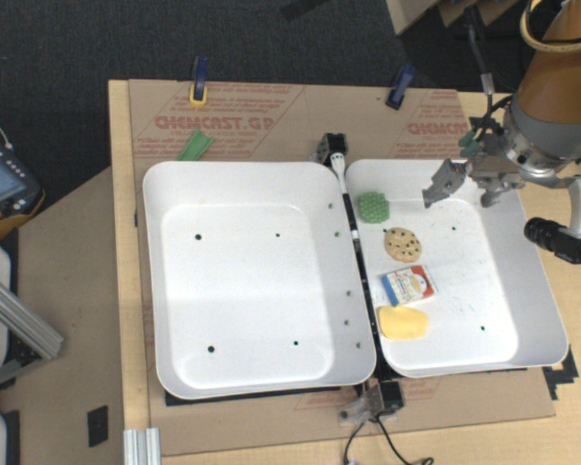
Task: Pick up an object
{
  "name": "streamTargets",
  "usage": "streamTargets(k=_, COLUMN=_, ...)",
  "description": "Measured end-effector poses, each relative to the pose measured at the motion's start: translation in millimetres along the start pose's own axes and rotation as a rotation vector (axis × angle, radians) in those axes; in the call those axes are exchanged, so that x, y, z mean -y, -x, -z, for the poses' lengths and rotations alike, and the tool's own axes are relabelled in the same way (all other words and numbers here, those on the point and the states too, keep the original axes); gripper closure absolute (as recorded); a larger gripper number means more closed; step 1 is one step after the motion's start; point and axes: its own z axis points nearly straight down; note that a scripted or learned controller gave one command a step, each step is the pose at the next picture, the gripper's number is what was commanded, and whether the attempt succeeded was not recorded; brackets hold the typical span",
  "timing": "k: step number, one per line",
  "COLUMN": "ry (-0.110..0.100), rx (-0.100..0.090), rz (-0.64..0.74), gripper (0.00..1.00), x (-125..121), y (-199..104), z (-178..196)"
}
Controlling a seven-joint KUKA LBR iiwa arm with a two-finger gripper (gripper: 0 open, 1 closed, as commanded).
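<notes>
The gripper (462, 184) hovers over the right bin's (523, 342) far end, jaws spread, holding nothing — approach stage; next, descend onto the nearby cookie (402, 244).

4 small items (401, 279) in right bin (523, 347)

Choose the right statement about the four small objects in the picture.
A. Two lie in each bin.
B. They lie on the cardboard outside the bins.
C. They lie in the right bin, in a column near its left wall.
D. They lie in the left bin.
C: the green object, cookie, small packet and yellow object all lie in the right bin, near its left wall.
</notes>
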Motion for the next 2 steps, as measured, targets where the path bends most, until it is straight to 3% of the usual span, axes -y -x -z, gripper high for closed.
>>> streamTargets(k=1, ry=-0.011, rx=-0.007, rz=0.016, gripper=0.0, x=35, y=-159, z=-70)
streamTargets(k=2, ry=-0.008, rx=0.0, rz=-0.007, gripper=0.0, x=100, y=-104, z=-66)
